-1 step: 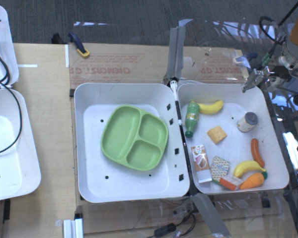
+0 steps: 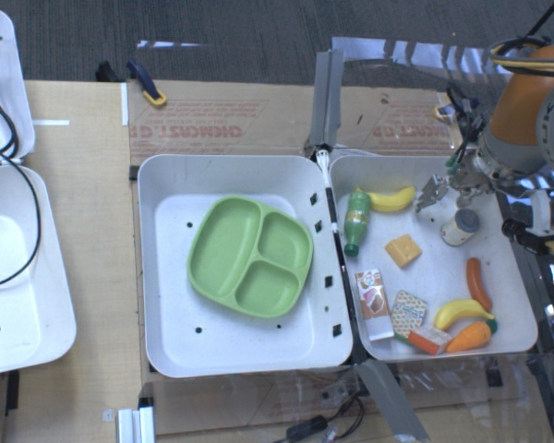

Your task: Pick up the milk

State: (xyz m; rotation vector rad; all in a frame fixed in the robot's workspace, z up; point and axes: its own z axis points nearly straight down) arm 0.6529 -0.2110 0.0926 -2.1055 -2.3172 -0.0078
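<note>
The left bin [image 2: 157, 275] carries a green divided plate [image 2: 250, 257] near its centre. To the right of that plate, past the shared bin wall, the right bin [image 2: 522, 275] holds the remaining items. The milk [image 2: 373, 304], a small carton lying flat, rests close against the right bin's left wall, below a green bottle [image 2: 355, 220]. A patterned packet [image 2: 408, 312] lies just to the carton's right; a yellow block [image 2: 403, 250] sits above and to its right. Further right of the carton lie two bananas [image 2: 391, 198], a sausage [image 2: 478, 283], a carrot [image 2: 470, 337] and a small can [image 2: 459, 228].

The gripper [image 2: 436, 192] hangs above the far right part of that bin, well apart from the carton. Whether the jaws are released or clenched cannot be told.

Recommended approach: travel left and toward the near side, then descend with the jaws spanning the carton's narrow width. The wall on the carton's left leaves little clearance; the packet side is also tight. Open room exists above the carton's upper end.
</note>
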